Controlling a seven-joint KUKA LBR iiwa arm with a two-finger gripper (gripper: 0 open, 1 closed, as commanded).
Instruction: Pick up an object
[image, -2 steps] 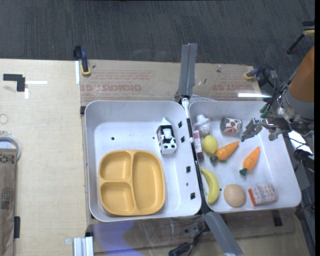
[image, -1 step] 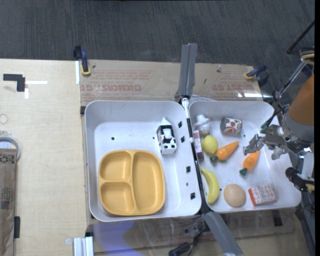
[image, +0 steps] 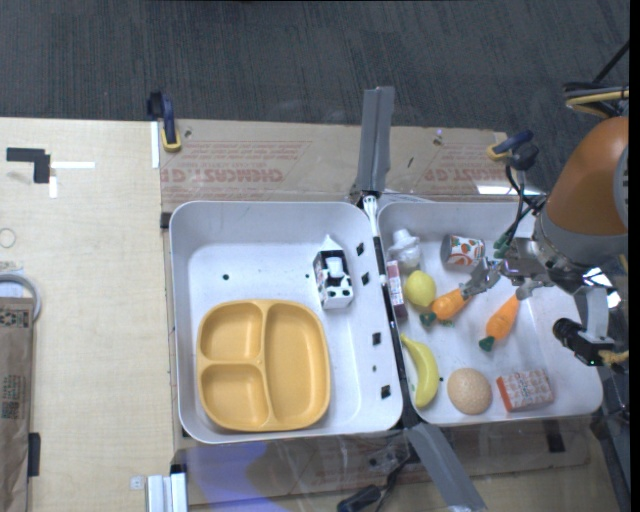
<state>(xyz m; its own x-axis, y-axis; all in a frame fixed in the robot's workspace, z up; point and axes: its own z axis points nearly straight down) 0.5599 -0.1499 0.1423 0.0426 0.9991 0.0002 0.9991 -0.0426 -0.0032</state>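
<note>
The end effector (image: 503, 273) hangs low over the right bin (image: 570, 225), between two toy carrots, though from here I cannot tell whether it is spread or closed. The nearer carrot (image: 503, 317), bright orange with a green stub, lies slanted on the bin floor just beside it. It looks light, rigid and a bit slick, so I'd pinch it across its thick middle.
</note>
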